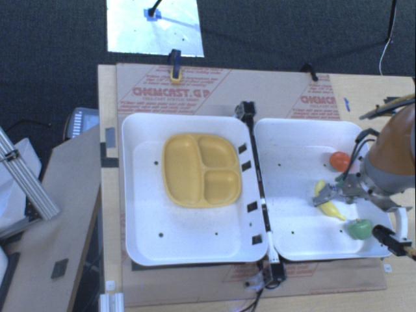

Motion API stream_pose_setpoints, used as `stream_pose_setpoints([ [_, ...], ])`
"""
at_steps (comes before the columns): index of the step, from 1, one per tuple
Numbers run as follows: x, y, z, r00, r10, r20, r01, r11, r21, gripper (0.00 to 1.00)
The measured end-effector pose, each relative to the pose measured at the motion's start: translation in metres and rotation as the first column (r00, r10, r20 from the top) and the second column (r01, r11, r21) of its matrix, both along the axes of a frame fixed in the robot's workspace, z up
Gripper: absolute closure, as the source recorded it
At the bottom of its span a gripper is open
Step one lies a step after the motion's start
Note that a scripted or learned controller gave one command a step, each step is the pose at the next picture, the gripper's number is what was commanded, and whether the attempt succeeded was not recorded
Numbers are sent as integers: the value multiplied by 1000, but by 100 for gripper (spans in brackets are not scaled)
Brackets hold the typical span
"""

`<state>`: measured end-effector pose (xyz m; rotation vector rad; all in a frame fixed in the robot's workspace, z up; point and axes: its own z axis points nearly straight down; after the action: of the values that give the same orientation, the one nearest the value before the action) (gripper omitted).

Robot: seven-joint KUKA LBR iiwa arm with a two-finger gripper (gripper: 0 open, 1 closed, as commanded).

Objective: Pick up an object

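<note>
Yellow banana-like toy (328,200) lies in the right bin (292,174), toward its right side and about midway between the far and near walls. The end effector (323,199) sits right on it, reaching in from the right; whether its fingers are spread or closed cannot be told, since the metal tip and the yellow piece overlap. An orange ball (338,160) rests near the bin's far right corner, just beyond the yellow toy and apart from it. A green round object (359,228) lies near the bin's near right corner, close to the near wall, just beside the yellow toy's lower end. All three things crowd the right third of this bin, under the grey arm with its orange band (396,155); the left two thirds of the bin floor stand bare up to the divider between the bins.

The left bin (140,226) carries a yellow compartment tray (200,169), set near the middle and a little toward the far wall, with bare white floor on every side, widest along the near wall. Both bins rest on a cardboard sheet (195,86) on the tabletop (107,96).
</note>
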<state>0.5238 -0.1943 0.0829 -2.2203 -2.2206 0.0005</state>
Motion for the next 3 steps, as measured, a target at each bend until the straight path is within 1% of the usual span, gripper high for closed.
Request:
stream_pose_setpoints([
  [1, 1, -1, 12, 1000, 0, 4, 0, 1000, -2, 100],
  [3, 15, -10, 104, 1000, 4, 8, -4, 1000, -3, 100],
])
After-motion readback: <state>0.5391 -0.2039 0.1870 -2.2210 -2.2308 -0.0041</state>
